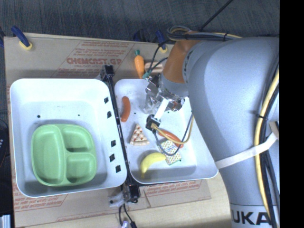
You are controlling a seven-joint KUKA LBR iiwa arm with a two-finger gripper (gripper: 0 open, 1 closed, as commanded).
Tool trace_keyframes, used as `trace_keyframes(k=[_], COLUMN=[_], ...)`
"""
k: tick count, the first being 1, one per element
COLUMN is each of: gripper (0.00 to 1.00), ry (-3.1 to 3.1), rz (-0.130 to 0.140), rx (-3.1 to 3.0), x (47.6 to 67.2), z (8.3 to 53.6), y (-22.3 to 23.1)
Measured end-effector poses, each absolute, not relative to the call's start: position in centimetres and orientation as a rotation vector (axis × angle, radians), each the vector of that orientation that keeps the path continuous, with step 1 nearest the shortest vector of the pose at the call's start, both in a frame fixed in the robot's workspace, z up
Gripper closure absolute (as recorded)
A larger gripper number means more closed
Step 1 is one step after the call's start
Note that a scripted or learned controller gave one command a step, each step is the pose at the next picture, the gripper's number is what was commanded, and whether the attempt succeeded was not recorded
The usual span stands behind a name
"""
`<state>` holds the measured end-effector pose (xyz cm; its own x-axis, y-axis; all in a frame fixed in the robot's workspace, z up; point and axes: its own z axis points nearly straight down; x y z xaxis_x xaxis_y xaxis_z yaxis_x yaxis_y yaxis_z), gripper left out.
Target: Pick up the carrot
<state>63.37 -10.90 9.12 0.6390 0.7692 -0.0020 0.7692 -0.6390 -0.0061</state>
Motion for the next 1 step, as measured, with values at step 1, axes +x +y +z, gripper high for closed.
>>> trace_keyframes(k=[1], gripper=[1.00], ry=[-1.819], rz=[0.003], rx=[-2.559], x=[61.70], z=[19.20], y=[-3.92])
